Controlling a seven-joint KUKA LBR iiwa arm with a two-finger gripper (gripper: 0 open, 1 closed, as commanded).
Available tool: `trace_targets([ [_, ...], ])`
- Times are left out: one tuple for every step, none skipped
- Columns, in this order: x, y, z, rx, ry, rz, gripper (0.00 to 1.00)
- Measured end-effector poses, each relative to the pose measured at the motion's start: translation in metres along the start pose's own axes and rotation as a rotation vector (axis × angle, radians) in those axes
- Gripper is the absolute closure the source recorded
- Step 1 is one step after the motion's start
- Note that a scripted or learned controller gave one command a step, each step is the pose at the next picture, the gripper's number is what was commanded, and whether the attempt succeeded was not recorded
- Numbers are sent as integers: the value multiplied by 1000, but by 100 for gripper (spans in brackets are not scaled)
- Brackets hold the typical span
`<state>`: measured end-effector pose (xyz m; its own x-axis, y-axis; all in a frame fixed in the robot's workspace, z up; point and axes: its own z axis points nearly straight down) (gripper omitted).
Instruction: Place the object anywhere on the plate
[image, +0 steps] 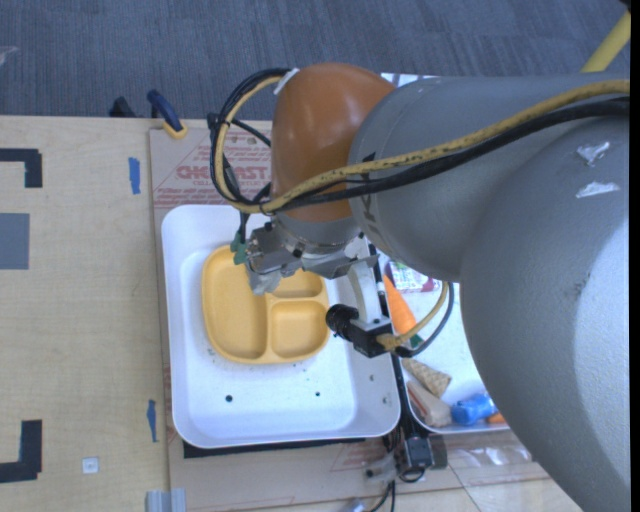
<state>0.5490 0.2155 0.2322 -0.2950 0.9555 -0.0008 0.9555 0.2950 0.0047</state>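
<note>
A yellow plate (248, 310) with three compartments lies in the left white bin (265, 405). My gripper (262, 272) hangs over the plate's upper right part, near its far rim. The grey arm and orange band cover the wrist, so the fingertips are hard to make out. A small green bit (238, 245) shows at the gripper's left side; whether it is a held thing I cannot tell. The two lower compartments of the plate are bare.
The right bin (440, 345) is mostly hidden under the arm. In it lie an orange carrot-like piece (400, 308), a tan wedge (428, 378) and a blue object (472, 409). Cables loop round the wrist. Blue clamps (165, 112) sit at the board's far edge.
</note>
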Motion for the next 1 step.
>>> trace_targets([
  [-1,0,1,2,-1,1,0],
])
